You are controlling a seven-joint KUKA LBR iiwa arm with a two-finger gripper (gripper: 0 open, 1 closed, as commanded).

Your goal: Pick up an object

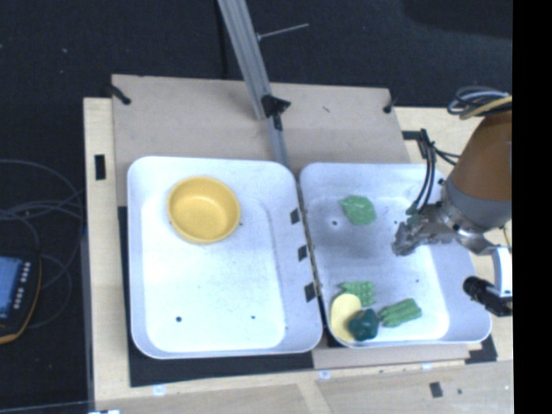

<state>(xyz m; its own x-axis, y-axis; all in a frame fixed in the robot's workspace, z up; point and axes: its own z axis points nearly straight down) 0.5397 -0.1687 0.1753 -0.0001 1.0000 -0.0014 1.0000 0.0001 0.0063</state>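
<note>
My hand [412, 236] hovers over the right white bin [379, 188]; its state I cannot tell. The crumpled pale-green soft lump [357, 210] nearby looks light and squashy, best pinched across its middle.

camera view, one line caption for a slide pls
End effector hovers in the right bin near green toys; a yellow bowl sits in the left bin.

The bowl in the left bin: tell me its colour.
Yellow. The bowl shows plainly in the camera view, at the left bin's upper part.
</note>
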